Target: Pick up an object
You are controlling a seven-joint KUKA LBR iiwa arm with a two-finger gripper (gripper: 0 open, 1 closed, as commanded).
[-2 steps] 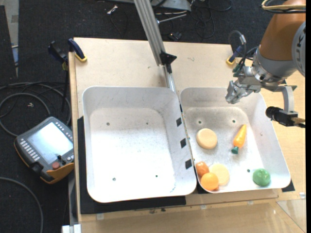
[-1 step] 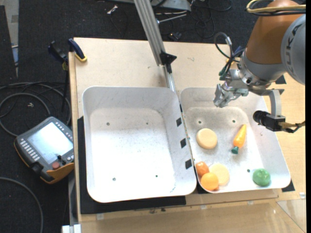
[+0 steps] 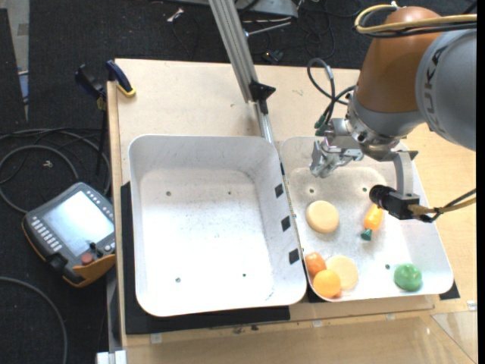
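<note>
We cannot make out the fingers of the gripper well: they are small, grey and seen against the white floor of the right bin, so we cannot tell how far apart they stand, and we see nothing between them. The arm is cut off by the right edge, its orange band bulking over the far right corner of that bin and hiding the bin's far wall there. A black fitting on a bracket hangs over the bin just right of the gripper and covers part of the floor beside the yellow-orange piece, whose shape we cannot read; a tiny dark green bit lies just near of it.

The things to pick all lie in the right bin, nearer to us than the gripper. A pale cream disc sits near the middle left, apart from the gripper tip. At the near left corner an orange ball, a paler round piece and a small red-orange piece crowd together, touching. A green ball rests alone at the near right.

The left bin stands alongside. A metal pole slants down to the far seam between the bins. A handheld control pendant lies on the floor to the left.
</note>
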